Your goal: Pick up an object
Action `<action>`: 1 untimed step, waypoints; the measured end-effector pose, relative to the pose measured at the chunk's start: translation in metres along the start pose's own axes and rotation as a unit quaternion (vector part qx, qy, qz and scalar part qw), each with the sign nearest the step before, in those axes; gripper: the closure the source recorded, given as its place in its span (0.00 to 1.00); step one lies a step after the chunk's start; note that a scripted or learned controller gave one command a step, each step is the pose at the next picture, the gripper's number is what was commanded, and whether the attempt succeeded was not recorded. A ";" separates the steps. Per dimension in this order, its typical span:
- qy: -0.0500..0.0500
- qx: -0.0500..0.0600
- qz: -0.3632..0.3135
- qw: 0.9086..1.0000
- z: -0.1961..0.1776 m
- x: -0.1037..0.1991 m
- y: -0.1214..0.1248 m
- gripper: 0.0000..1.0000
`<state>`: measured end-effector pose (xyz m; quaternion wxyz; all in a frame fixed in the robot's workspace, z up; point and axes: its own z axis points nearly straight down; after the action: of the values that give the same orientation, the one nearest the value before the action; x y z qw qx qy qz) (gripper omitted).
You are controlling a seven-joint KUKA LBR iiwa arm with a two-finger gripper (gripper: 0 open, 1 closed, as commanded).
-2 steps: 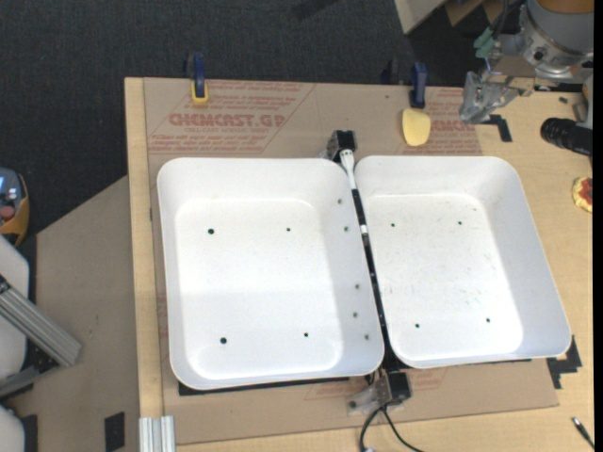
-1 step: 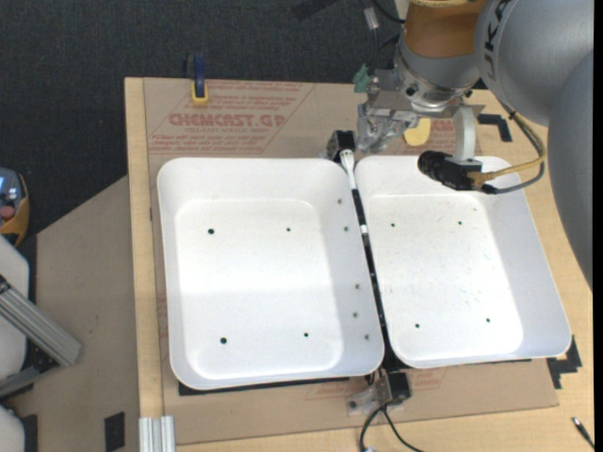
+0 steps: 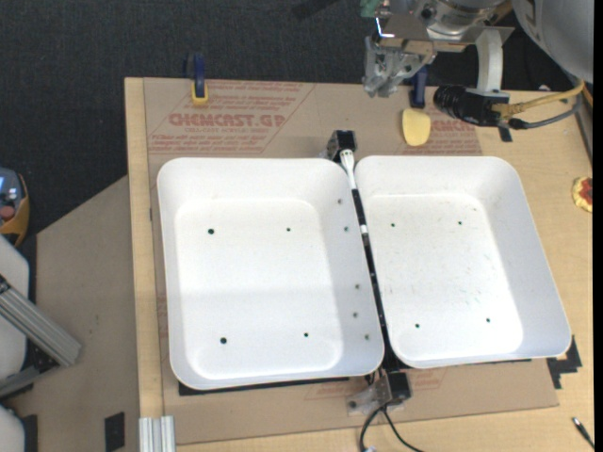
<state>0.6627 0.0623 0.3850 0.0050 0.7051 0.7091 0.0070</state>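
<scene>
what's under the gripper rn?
The gripper hangs above the brown board behind the right bin. A yellow object lies beside it. The board directly beneath is partly covered.

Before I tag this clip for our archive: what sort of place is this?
Probably a robotics lab test bench, not a home or shop. Two shallow white bins lie side by side on a brown board held by a clamp, and a robot arm's tool hangs above the far edge.
</scene>
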 end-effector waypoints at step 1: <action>-0.001 0.013 0.002 1.000 0.076 0.021 -0.054 1.00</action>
<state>0.6100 0.0832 0.3086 -0.0036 0.7062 0.7080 -0.0034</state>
